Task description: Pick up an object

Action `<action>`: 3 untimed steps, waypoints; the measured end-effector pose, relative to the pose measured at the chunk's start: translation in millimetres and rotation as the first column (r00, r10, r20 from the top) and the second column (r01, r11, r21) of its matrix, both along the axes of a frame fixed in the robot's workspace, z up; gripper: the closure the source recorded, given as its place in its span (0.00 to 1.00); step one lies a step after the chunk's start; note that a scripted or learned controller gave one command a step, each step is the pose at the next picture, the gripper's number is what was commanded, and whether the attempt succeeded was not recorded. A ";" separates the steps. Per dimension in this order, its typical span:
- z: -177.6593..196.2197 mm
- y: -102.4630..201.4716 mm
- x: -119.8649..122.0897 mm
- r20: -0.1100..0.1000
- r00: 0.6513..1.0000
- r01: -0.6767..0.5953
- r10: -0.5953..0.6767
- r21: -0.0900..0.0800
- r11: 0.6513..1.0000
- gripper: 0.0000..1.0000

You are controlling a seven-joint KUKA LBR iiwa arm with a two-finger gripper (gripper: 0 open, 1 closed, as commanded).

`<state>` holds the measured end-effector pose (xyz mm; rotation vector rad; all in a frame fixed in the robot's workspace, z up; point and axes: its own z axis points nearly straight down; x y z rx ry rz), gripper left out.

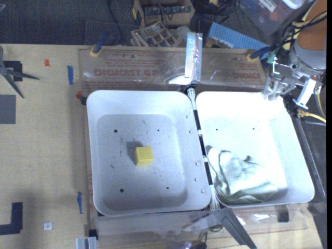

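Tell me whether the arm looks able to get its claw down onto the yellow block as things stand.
Probably yes. The yellow block lies alone on the left bin's floor, nothing over it. The claw hangs at the right bin's far corner and must cross the divider.

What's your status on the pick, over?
Gripper high over right bin's far right corner, nothing held. Yellow block sits in left bin; crumpled cloth in right bin. Nothing blocking either.

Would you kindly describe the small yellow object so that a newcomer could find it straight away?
Find the two white bins side by side and take the left bin. Near the middle of its floor sits a small yellow block, alone. The right bin holds a crumpled white cloth instead.
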<state>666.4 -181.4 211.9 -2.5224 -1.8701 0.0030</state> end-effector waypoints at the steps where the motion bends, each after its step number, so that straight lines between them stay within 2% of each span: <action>1: 0.0 0.3 0.1 0.000 1.000 0.000 0.000 0.000 1.000 0.00; 2: -115.4 18.3 -22.1 0.006 0.963 -0.268 0.268 -0.002 0.963 0.00; 3: -104.2 17.1 -21.2 0.010 0.964 -0.266 0.266 -0.005 0.964 1.00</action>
